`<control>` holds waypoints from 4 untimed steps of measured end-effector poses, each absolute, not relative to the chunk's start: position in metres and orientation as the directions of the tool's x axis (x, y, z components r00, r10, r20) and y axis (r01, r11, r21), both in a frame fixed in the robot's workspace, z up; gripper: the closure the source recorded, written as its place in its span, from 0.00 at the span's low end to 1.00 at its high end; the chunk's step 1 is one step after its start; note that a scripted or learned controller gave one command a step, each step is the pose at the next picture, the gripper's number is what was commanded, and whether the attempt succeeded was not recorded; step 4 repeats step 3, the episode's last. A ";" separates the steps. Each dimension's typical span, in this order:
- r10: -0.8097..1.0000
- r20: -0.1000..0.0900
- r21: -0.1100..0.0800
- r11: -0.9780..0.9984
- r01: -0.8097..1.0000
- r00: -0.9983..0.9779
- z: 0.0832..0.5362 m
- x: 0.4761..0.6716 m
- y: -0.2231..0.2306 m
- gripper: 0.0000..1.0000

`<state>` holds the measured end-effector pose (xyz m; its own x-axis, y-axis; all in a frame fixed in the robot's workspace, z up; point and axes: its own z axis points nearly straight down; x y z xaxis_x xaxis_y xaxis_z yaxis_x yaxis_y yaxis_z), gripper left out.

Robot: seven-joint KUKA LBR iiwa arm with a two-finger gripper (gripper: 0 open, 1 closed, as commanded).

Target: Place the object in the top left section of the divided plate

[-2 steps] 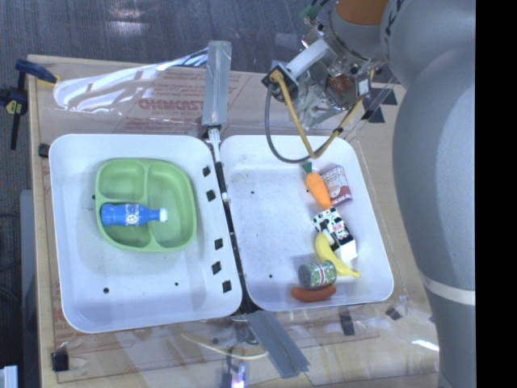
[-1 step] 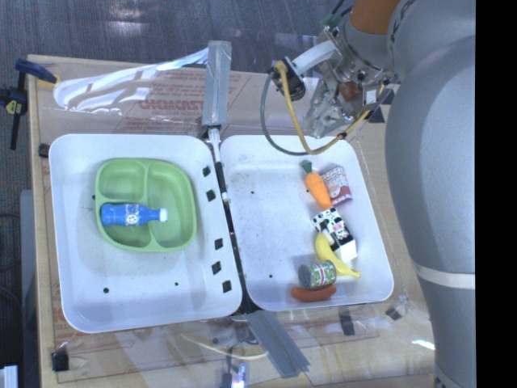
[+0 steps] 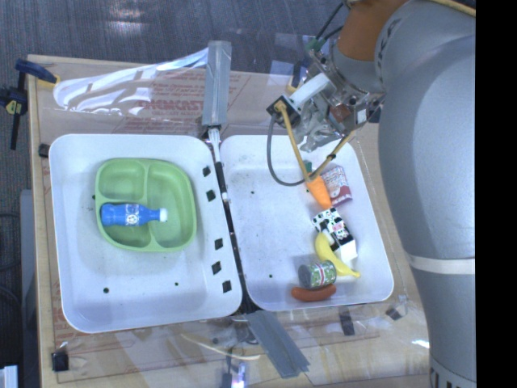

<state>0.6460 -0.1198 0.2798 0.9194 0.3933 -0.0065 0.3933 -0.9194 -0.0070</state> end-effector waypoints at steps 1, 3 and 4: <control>0.400 -0.011 -0.013 -0.916 0.400 0.916 0.288 0.647 -0.118 1.00; 0.217 -0.004 -0.001 -0.976 0.217 0.976 0.311 0.649 -0.125 1.00; 0.217 -0.004 -0.001 -0.976 0.217 0.976 0.311 0.649 -0.125 1.00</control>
